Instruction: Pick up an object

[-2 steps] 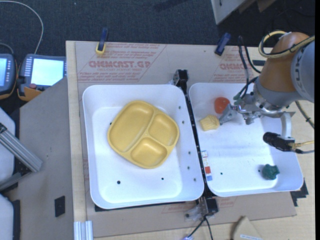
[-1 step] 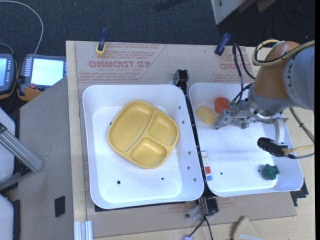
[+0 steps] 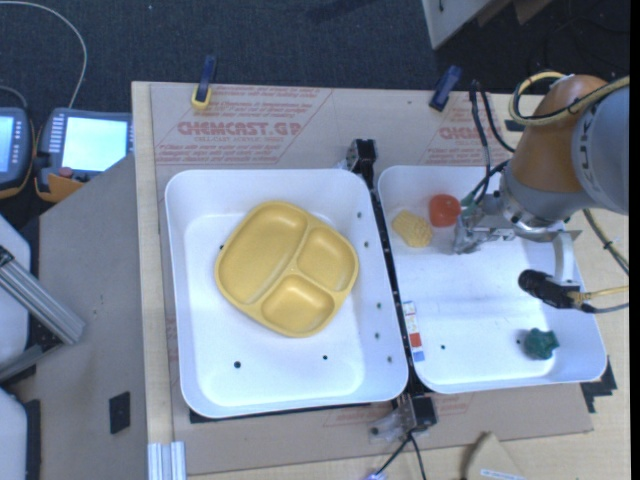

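Reaching into the right bin [image 3: 480,368], the gripper [image 3: 466,240] sits low just beside the orange object [image 3: 444,209] and pale yellow object [image 3: 412,229], seemingly lining up a grasp, though its jaw state I cannot tell

a dark grey carpeted floor [image 3: 250,18] lay behind a brown board [image 3: 300,118] printed with faded red lettering, clipped at its far edge by a blue and yellow clamp [image 3: 204,80]. a lit screen [image 3: 92,143] sat at the left, with a thin white cable [image 3: 60,28] looping above it.
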